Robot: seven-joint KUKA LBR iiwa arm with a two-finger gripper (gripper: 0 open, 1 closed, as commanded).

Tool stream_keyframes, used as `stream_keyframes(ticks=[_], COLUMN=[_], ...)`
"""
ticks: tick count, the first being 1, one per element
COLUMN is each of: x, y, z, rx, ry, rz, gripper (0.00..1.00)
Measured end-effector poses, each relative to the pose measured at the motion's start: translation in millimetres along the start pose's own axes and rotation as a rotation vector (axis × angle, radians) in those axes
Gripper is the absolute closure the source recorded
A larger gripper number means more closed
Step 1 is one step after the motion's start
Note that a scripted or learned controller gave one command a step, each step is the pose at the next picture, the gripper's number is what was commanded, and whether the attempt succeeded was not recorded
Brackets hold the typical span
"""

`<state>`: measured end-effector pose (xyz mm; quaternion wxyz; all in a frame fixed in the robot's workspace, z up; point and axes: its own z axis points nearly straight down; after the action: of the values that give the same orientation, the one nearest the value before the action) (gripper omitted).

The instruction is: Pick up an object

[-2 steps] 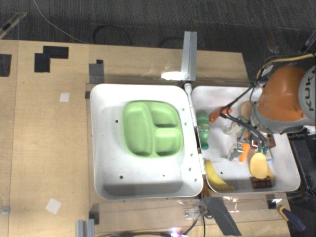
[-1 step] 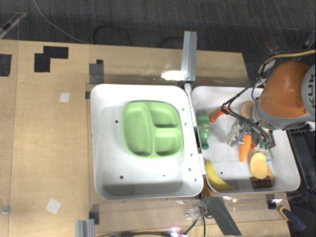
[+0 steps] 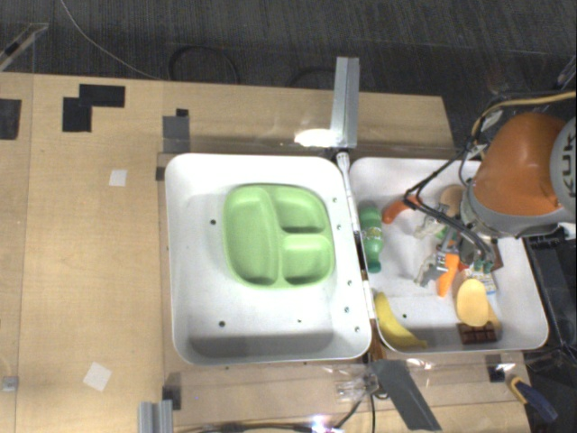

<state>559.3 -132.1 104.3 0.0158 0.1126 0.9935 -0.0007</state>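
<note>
Reaching in from the right edge of the frame, the arm (image 3: 527,174) hangs over the right bin (image 3: 532,332), orange band up top. The claw (image 3: 444,258) sits low in the middle of that bin, amid a tangle of cables; can't tell whether it's open or closed, or whether it grips anything.

Right bin contents:
- orange piece (image 3: 445,275) just below the claw, touching or nearly so; can't tell which.
- yellow lemon-like thing (image 3: 472,302) just right of and below it.
- brown block (image 3: 478,335) against the bin's lower wall, right under the lemon.
- banana (image 3: 393,323) in the lower left corner, along the wall.
- green item (image 3: 370,238) against the left wall, mid height; shape unclear.
- small orange-red item (image 3: 394,211) upper middle, near the cables.

Left bin (image 3: 194,242), centre of the frame: one green divided tray (image 3: 276,234), three compartments, lying flat, slightly up from the middle.

Both bins sit side by side on the bench (image 3: 81,269), with a metal post (image 3: 345,102) at the top of the seam between them. Black marks on the bench at upper left.
</note>
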Motion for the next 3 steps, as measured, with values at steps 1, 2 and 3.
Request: stream_keyframes(ticks=[1, 2, 3], x=[1.2, -4.0, 48.4], y=[15.8, 17.4, 10.0], z=[13.8, -0.7, 9.7], rx=[0.0, 0.0, -0.002], ry=[0.016, -0.002, 0.002], rz=[-0.169, -0.173, -0.645], gripper=[0.0, 1.0, 1.0])
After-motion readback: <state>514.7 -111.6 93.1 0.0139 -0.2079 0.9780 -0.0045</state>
